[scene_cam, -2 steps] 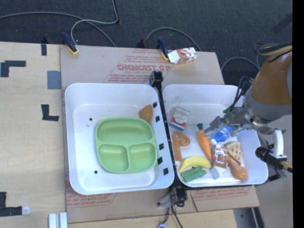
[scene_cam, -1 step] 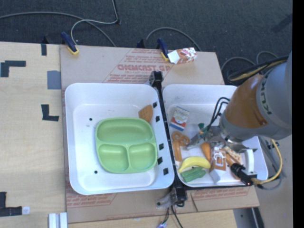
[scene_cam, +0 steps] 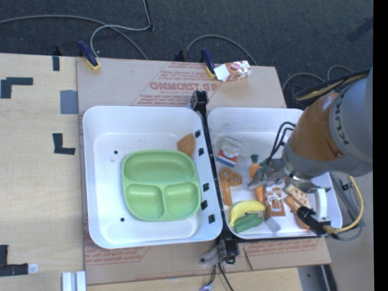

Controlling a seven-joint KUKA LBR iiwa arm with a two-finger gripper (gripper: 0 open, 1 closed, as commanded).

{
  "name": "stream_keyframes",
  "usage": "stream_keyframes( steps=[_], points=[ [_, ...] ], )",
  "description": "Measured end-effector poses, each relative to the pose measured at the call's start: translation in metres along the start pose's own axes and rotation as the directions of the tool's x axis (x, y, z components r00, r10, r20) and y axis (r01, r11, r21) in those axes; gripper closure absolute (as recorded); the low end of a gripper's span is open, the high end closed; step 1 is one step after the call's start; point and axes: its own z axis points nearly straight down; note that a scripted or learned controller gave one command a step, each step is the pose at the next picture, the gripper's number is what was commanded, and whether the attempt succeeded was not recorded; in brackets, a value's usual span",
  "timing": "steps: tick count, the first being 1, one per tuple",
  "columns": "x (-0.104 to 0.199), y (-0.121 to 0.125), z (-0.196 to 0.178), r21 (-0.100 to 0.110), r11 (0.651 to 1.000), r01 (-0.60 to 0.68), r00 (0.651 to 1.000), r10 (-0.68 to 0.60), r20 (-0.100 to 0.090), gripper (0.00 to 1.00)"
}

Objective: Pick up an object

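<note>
The right bin [scene_cam: 291, 117] holds several toy foods. Among them are a small white carton [scene_cam: 229, 150], a pretzel [scene_cam: 231, 177], a little carrot [scene_cam: 254, 160], a banana [scene_cam: 247, 208] and a green piece [scene_cam: 245, 222]. An orange patterned box [scene_cam: 276, 201] also lies there. My gripper [scene_cam: 262, 178] reaches down into the middle of this bin, just right of the pretzel and above the orange box. Its tip is among the toys, and the wrist hides what lies right under it.
The left bin [scene_cam: 100, 162] carries a green divided plate [scene_cam: 161, 184] and a brown toast-like piece [scene_cam: 187, 143] near the divider. A black clip [scene_cam: 199, 99] sits where the bins meet. A small red and white box [scene_cam: 233, 71] lies on the cardboard behind the bins.
</note>
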Motion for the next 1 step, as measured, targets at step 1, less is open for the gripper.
stream_keyframes(
  steps=[1],
  points=[
    [0.0634, 0.0205, -0.0871, 0.015, 1.000, 0.001, 1.000, -0.001, -0.006, 1.00]
  ],
)
